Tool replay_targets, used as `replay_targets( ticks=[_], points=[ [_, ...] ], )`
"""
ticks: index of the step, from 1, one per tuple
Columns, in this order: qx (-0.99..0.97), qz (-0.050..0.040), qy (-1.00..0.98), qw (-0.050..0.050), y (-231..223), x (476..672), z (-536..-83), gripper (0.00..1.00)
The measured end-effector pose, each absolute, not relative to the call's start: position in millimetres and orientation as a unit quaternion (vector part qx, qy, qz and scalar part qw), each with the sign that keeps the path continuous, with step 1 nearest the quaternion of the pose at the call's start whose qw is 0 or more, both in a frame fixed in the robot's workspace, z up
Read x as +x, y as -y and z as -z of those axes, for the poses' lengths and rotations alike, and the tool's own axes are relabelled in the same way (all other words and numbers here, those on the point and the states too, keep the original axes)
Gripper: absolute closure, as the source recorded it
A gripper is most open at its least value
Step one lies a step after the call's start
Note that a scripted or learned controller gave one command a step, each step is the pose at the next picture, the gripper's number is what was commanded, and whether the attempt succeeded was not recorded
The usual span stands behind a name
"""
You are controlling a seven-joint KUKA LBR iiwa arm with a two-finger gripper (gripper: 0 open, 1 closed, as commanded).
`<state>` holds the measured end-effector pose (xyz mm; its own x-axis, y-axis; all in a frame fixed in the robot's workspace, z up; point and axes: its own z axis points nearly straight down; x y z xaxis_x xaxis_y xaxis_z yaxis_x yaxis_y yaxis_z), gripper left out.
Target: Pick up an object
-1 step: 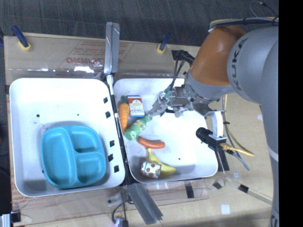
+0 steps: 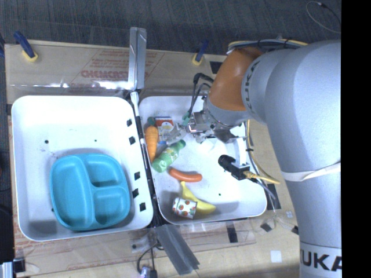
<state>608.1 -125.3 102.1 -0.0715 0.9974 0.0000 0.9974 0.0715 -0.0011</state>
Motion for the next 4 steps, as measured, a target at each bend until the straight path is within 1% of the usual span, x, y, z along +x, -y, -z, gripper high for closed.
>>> replay_targets(
  ticks=[1, 2, 3, 4],
  points=[
    [-0.665, 0.0007, 0.747, -0.003, 103, 658.4, -97, 0.00],
    [-0.663, 0.0017, 0.749, -0.002, 102, 659.2, -108, 1.00],
    [-0.663, 0.0017, 0.749, -0.002, 102, 659.2, -108, 0.00],
    [-0.649, 0.0006, 0.761, -0.001, 171, 657.5, -93, 0.00]
  ],
)
